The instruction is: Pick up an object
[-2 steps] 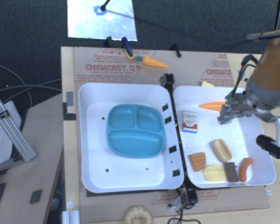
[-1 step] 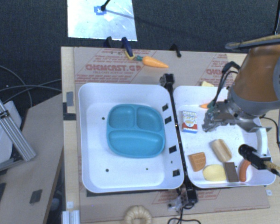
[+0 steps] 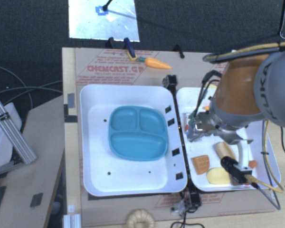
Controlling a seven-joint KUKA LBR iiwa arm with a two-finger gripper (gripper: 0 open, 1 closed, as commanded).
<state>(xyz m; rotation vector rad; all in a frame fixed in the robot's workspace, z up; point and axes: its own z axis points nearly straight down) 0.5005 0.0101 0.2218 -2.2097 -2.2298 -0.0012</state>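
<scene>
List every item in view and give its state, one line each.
Blue divided plate: flat in the left bin, nothing on it.
Toy carrot: lying on the board behind the bins.
Orange wedge: lying in the right bin.
Yellow piece: lying beside the wedge.
Tan cylinder: lying partly under the arm.
Pincer: low over the right bin.

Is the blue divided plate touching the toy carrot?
Apart. The camera view shows the blue plate lying inside the left bin, while the carrot lies on the cardboard beyond the bin's far rim.
</scene>
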